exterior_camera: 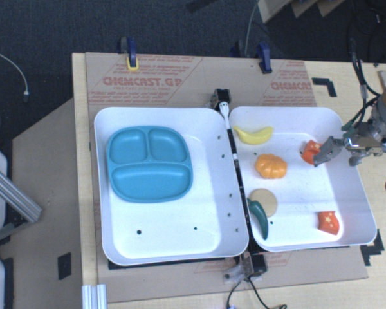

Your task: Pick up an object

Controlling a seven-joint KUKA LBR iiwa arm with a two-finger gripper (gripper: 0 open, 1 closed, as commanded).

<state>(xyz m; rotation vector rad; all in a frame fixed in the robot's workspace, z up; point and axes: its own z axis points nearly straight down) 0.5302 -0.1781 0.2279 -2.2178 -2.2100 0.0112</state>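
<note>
The bench (180, 76) is a brown board printed with red lettering, and it carries two shallow white bins side by side. The left bin (167, 237) holds a blue divided plate (150, 164) — three compartments, lying flat toward the bin's far left part. The right bin (347, 192) holds the smaller things.

The arm comes in from the right edge, low over the right bin's far right rim, its wrist angled leftward and slightly down. The gripper (323, 154) points toward the bin's interior; one dark grey finger (328, 150) slants down and to the left, its tip just beside a red-orange object (310, 150). Whether the fingers are apart or together I cannot tell, and nothing is visibly between them.

That red-orange object is small and blocky, lying on the bin floor near the far right. An orange pumpkin-shaped piece (271, 166) sits mid-bin, with a yellow banana (253, 134) beyond it near the far left corner. A tan disc (265, 201) lies nearer the front, touching a dark teal curved piece (259, 219). A small red-orange piece (329, 221) rests near the front right — well apart from the rest.
</note>
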